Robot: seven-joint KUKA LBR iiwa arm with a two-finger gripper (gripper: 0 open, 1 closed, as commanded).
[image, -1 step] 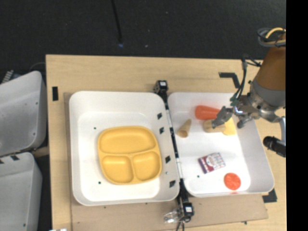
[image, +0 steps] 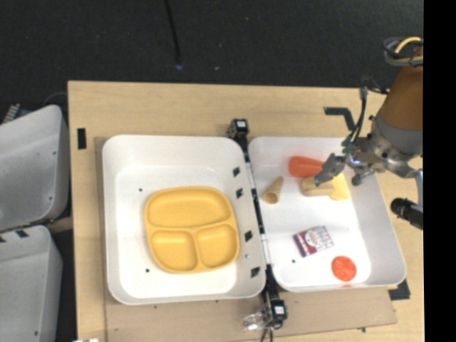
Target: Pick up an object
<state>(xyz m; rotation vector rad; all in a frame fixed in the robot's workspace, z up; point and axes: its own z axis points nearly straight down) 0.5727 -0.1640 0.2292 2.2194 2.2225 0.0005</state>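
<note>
Left white bin (image: 121,191) holds a yellow divided tray (image: 191,228), lying flat. Both bins sit side by side on the wooden desk (image: 178,105).

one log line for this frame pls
phase: reaching | gripper: over right bin, above yellow block and tan piece | held: nothing seen | left bin: yellow tray

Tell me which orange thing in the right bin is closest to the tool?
The long orange piece at the bin's far side lies just beside the tool. The round orange disc sits at the near edge, much farther off.
</note>
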